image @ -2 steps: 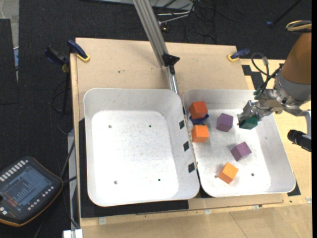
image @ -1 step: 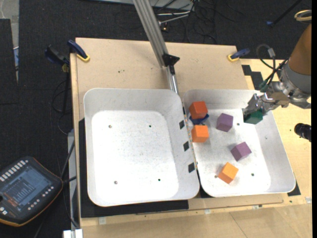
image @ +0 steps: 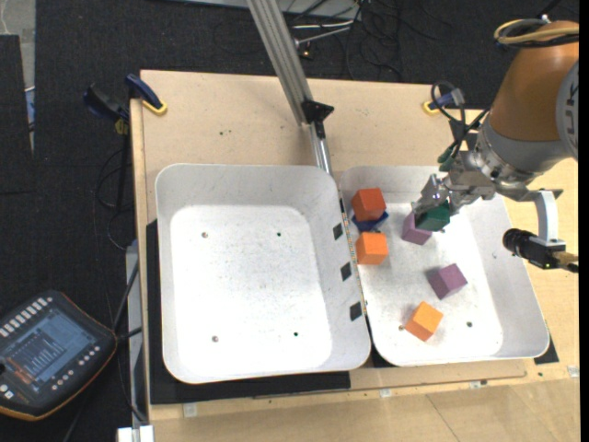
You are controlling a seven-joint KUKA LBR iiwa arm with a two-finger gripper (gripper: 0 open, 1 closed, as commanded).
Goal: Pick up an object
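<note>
My gripper (image: 433, 212) hangs over the upper middle of the right bin (image: 515, 339), reaching in from the right. A small green block (image: 436, 218) sits between its fingertips, and the fingers are shut on it. A purple block (image: 416, 232) lies right against the green one on its lower left. Another purple block (image: 447, 280) and an orange block (image: 424, 321) lie lower in the same bin. Two more orange blocks (image: 369, 202) (image: 372, 248) sit near the bin's left wall, with a blue piece (image: 373, 218) between them.
The left bin (image: 184, 191) stands beside the right one, their rims meeting along the middle. A metal pole (image: 285, 53) slants down to the bins' shared top edge. A teach pendant (image: 46, 348) lies at the lower left, off the bench.
</note>
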